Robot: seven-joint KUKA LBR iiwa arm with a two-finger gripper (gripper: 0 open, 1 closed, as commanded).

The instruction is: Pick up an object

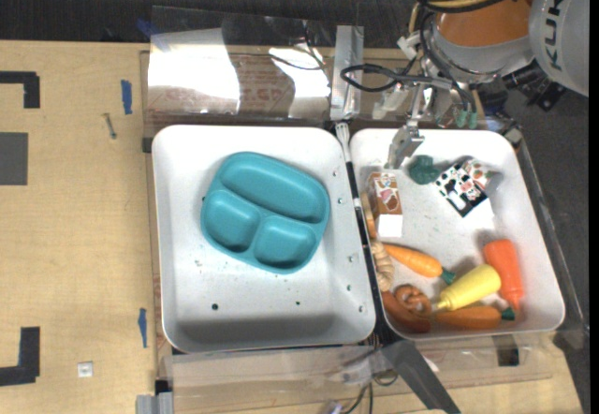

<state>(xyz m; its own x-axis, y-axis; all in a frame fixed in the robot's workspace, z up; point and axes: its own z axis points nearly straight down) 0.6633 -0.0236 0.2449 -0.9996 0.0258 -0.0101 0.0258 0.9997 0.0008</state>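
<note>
The gripper (404,148) hangs over the right bin's (538,215) back edge, can't tell its jaw state, and the small box (385,193) below looks light and stiff, easiest pinched across its narrow sides.

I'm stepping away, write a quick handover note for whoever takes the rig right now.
Gripper: low over the back of the right bin, nothing seen between its fingers; open or shut unclear.
Right bin: small carton just below the gripper, dark green piece beside it, black-and-white block, carrots, yellow corn, orange piece.
Left bin: teal divided plate.
Done: nothing lifted.
Left: grasp one item and raise it.
</note>
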